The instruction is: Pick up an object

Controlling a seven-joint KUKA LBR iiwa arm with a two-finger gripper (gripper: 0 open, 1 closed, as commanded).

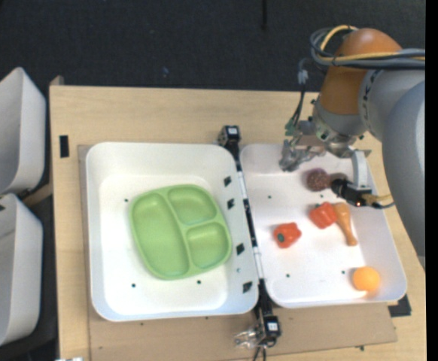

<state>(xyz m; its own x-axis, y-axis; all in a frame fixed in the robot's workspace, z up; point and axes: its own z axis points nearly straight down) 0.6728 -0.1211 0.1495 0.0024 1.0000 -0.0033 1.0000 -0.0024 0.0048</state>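
A KUKA arm's gripper (293,159) hangs over the far edge of the right bin (309,288), nothing visibly between its fingers; whether they are spread cannot be told. Nearest it lies a dark round object (317,178), just beside. A good pick likely means centring above it before descending.

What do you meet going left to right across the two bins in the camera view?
Green divided plate in the left bin → red pepper-like toy → gripper → dark round object → orange ball, the last four over or in the right bin.
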